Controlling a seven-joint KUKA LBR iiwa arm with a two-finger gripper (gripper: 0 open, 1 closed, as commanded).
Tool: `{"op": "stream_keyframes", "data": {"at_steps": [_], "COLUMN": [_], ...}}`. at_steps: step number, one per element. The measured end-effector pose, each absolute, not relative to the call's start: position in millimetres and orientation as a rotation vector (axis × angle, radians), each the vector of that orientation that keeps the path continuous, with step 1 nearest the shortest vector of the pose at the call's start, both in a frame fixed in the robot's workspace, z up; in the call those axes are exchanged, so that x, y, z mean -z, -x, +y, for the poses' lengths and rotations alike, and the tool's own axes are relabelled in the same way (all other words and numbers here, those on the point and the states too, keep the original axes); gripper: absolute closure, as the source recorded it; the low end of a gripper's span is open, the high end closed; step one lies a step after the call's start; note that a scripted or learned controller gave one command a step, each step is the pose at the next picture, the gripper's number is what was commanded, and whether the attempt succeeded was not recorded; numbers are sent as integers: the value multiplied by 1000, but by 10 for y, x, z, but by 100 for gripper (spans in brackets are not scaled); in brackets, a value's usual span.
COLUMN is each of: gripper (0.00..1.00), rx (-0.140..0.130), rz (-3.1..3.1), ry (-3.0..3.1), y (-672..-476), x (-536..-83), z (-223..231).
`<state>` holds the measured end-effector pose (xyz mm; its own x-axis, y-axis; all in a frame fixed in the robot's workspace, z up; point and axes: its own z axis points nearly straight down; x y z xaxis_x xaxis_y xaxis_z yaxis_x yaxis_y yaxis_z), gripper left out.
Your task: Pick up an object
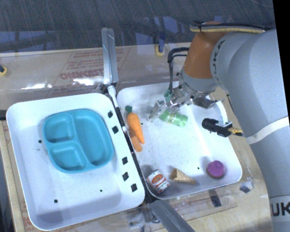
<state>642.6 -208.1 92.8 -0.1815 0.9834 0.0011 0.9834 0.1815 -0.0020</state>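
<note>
The gripper point(166, 104) hangs over a green bottle point(174, 117), its state unclear; the bottle looks light, slick; grasp its middle.

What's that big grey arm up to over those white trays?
The arm's gripper is reaching into the right bin, down by a pale green object; whether it has hold of it can't be told. A toy carrot, small can, tan wedge and purple ball lie around it. The left bin holds a blue divided plate.
</note>
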Motion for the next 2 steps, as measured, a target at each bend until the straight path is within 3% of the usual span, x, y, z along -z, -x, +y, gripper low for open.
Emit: {"op": "stream_keyframes", "data": {"at_steps": [1, 2], "gripper": [100, 100], "rx": [-2, 0], "rz": [-2418, -2412], "ry": [2002, 2013], "y": [-6437, -6580], "x": [-1037, -2111], "z": [-2077, -1687]}}
